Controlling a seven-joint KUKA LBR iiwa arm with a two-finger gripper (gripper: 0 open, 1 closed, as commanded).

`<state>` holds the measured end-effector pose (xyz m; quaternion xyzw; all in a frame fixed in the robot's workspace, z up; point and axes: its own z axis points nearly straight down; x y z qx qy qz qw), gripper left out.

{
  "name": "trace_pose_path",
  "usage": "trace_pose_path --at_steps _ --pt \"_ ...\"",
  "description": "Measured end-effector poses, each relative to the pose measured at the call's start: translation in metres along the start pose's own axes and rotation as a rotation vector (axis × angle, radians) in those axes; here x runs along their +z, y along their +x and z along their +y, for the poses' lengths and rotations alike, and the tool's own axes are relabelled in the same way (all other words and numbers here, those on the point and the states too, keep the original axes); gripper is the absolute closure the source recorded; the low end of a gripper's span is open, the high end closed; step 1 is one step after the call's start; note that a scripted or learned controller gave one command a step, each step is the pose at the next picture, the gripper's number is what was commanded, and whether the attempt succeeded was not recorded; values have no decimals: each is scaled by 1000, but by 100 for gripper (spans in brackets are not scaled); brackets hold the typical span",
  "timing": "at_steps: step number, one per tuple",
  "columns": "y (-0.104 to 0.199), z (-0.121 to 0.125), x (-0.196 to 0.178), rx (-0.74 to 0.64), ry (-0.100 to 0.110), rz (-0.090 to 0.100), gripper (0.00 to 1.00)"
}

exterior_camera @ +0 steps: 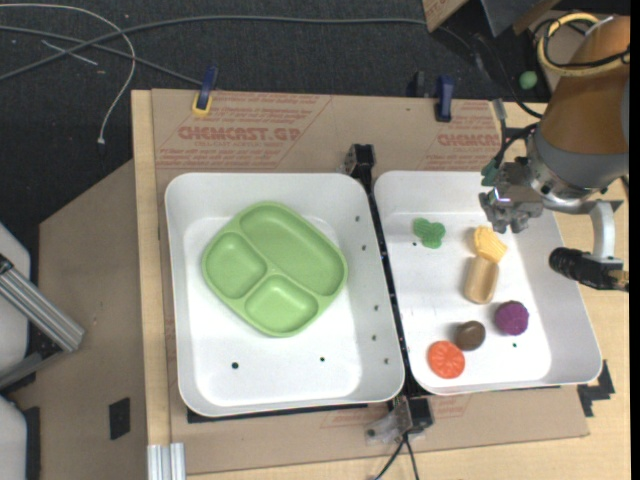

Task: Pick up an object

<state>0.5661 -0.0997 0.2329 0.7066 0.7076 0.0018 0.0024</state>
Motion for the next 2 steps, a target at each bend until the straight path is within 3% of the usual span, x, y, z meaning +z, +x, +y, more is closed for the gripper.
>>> trace_pose_path --at_steps 1,2 --pt "0 2 -65 0 -1 0 100" --pt "41 -22 -41 -2 11 4 100"
